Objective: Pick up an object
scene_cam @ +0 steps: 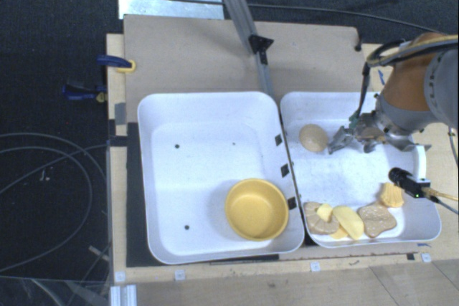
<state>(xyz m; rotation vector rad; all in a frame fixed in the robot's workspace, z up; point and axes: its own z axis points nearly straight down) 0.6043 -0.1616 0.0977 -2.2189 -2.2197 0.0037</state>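
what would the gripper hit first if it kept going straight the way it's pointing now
Probably the tan rounded object in the right bin: the gripper points left at it, though height is hard to judge from this slanted view.

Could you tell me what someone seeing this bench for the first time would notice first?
Probably the yellow bowl, sitting alone near the front right corner of the left bin. Next, the grey and orange arm, reaching in from the right, its gripper low in the right bin beside a round tan object. Yellow and tan pieces cluster along that bin's front edge.
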